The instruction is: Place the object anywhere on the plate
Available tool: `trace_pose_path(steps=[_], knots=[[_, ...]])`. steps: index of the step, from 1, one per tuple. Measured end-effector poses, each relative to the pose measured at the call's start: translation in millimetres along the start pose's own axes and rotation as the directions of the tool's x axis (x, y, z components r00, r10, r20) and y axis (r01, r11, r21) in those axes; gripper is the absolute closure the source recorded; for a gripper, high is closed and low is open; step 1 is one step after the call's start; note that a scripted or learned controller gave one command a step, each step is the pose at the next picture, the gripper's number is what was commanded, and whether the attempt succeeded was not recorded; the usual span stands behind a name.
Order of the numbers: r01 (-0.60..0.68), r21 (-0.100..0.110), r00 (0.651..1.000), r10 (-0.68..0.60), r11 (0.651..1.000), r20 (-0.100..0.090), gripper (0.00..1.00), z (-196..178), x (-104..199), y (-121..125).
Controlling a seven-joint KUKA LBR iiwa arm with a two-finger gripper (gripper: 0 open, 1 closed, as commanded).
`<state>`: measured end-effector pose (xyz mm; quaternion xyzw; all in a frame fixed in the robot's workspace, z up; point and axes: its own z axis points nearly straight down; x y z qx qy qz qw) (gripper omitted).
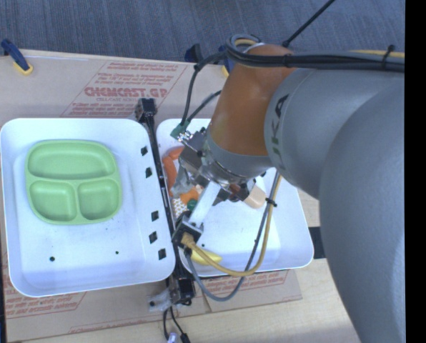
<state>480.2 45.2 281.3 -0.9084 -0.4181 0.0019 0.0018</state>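
Note:
A light green plate (73,181) with three compartments lies in the left white bin (13,213), with nothing on it. My gripper (191,191) is lowered into the left part of the right bin (288,238), among small items. An orange object (170,164) lies just left of the wrist, and small orange and green pieces (189,197) sit right at the gripper. The grey arm with its orange band (249,106) hides most of that bin.
A peach-coloured block (255,199) lies in the right bin under the wrist's right side. Yellow cable (213,261) loops over that bin's front. A black divider strip (156,184) runs between the bins. Cardboard (127,84) lies behind them, with a blue clamp (16,56) at the far left.

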Motion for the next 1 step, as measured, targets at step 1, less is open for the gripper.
trace_pose_path(steps=[1], knots=[[0.0, 0.0, 1.0, 0.0, 1.0, 0.0, 0.0, -0.1, -0.2, 0.2]])
